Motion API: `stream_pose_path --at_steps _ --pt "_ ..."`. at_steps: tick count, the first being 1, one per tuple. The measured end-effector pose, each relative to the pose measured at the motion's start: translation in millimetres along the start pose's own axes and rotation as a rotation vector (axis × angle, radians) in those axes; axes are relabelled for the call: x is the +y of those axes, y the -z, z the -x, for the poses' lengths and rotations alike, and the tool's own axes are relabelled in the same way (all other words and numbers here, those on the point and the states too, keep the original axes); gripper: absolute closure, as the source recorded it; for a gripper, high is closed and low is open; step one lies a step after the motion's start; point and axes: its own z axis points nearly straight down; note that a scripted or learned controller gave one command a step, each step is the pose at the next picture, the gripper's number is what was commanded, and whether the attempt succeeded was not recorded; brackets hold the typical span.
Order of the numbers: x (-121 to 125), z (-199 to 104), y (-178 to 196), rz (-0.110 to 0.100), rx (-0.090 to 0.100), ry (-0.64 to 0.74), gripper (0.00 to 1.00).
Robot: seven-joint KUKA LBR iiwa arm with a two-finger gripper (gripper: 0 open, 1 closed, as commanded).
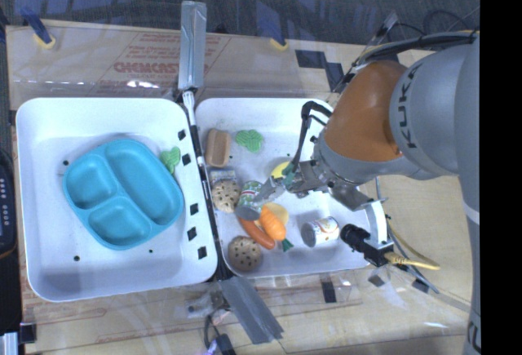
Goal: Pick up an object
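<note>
I have the tool (273, 192) low in the right bin (269, 113), just above the carrot (273, 223); finger state I cannot tell. Approach step; next needs closing, then lift.

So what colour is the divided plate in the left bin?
Light blue plate, clearest in the camera view.

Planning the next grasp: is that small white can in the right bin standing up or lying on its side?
Lying on its side. The can shows its round end toward the left and its long wall flat on the right bin floor, beside the carrots.
</note>
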Motion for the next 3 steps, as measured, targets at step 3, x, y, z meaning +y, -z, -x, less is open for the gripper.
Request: stream_pose_path --at_steps 3 --pt "-10.5 8.0 -79.7 0.004 -0.001 0.178 0.00"
